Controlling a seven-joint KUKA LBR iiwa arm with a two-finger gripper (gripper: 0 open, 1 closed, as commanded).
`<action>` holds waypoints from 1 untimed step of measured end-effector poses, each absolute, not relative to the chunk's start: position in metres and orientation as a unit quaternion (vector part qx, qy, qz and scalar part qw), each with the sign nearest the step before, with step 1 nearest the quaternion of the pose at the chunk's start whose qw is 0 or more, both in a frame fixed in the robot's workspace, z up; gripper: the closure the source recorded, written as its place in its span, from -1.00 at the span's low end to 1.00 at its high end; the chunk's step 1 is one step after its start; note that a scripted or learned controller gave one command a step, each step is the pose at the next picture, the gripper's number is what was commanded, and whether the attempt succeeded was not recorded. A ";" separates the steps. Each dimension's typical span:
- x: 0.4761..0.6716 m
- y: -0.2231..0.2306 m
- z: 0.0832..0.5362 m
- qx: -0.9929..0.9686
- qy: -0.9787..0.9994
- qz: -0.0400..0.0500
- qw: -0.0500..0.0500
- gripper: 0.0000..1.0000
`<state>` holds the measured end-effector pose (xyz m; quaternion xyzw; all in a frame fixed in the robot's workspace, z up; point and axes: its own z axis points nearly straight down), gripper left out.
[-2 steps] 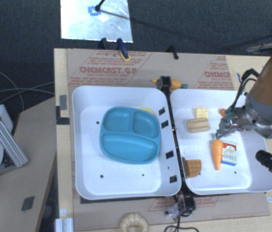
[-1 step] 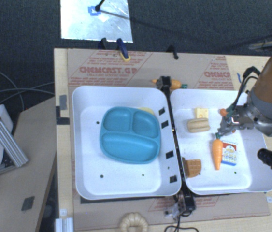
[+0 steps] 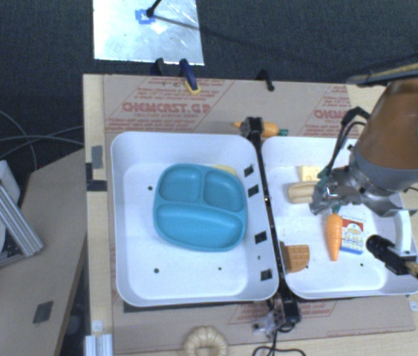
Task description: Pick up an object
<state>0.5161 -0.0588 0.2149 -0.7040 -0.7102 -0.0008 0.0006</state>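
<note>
The right bin [image 3: 320, 284] holds an orange carrot [image 3: 332, 236], a small white, red and blue box [image 3: 353, 234], a beige roll-shaped piece [image 3: 301, 192], a pale yellow block [image 3: 309, 173] and a brown waffle-like piece [image 3: 295, 256]. My gripper [image 3: 323, 200] hangs over this bin, just above the carrot's top end and beside the beige piece. In the left bin [image 3: 131, 199] lies a blue divided plate [image 3: 199, 206], with a pale yellow thing peeking out behind its far edge.
The arm's grey and orange body [image 3: 405, 136] covers the right bin's far right corner. A black divider with clips [image 3: 262, 199] runs between the bins. A beige ring [image 3: 205, 341] lies on the bench front. An orange item [image 3: 268, 130] sits behind the bins.
</note>
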 end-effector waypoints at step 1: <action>0.513 -0.001 0.211 -0.704 -0.710 -0.001 0.000 1.00</action>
